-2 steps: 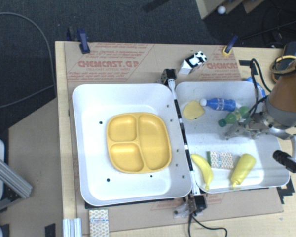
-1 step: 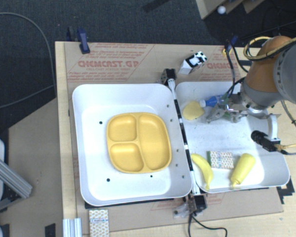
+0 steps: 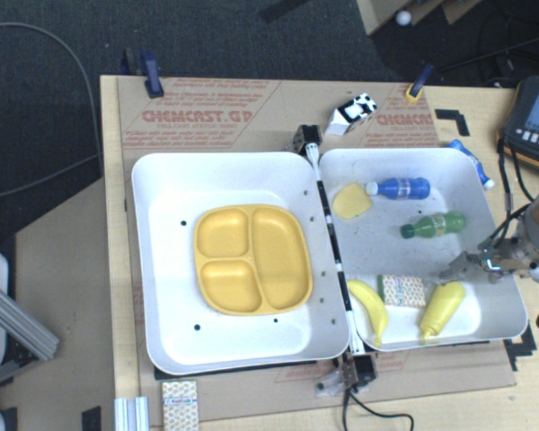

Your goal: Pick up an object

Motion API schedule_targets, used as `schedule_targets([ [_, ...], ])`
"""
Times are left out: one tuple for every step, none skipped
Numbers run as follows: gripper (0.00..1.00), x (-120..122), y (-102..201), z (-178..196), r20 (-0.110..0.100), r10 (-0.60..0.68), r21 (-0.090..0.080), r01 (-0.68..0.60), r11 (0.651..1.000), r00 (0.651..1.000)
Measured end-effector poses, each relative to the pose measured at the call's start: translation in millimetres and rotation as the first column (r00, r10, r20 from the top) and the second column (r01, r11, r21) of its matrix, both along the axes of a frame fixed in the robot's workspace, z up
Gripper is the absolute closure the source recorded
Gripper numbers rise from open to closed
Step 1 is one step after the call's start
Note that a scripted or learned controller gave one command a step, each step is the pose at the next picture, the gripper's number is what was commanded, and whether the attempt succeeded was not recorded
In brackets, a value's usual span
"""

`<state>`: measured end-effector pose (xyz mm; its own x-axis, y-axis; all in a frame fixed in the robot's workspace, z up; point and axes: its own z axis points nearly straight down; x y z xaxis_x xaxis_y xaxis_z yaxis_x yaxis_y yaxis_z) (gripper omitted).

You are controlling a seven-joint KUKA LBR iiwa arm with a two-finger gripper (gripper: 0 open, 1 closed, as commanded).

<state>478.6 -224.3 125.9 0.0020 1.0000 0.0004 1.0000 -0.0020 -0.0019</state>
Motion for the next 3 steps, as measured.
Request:
schedule_targets([
  [0.00,49.3,72.4,-41.7,0.002,0.003,0.000,-0.003,1.000,1.000],
  [0.00,162.7,26.5,-28.2,-0.024,0.005,0.022,-0.005,1.000,1.000],
  [0.00,21.9,4.0,-42.4,-0.005,0.004,0.009,-0.004,1.000,1.000],
])
